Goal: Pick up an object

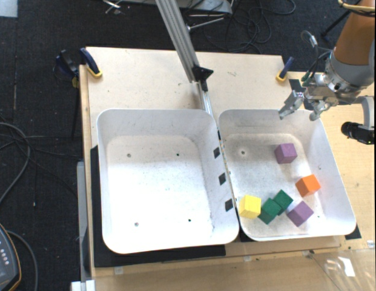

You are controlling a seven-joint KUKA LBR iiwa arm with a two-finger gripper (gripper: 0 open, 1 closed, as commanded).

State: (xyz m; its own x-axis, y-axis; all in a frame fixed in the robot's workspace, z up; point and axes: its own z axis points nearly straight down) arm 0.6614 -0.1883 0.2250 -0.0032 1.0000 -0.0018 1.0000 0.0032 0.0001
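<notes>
Because the blocks have gathered toward the lower right of the frame, the nearest part of the right bin [333, 162] is where the choices lie: a yellow cube [250, 206] sits close to the divider side, two green blocks [276, 205] are touching each other just beside it, and a purple block [300, 213] rests next to them against the sloping front wall. Packed this tightly, they would likely be awkward to pinch, since neighbours leave little room on either side. Slightly farther up, an orange cube [307, 185] lies near the right wall, and beyond it a second purple cube [286, 153] stands alone on the bin floor, well apart from the rest, which probably makes it the easiest candidate. The left bin [115, 132] fills the centre left of the frame. Farther still, at the upper right, the gripper [303, 106] hangs over the back rim of the right bin, its jaws spread with nothing between them, so no pick has been made yet. Behind both bins, the pale surface [145, 77] carries a slanted metal pole [178, 32] rising toward the top of the frame.
</notes>
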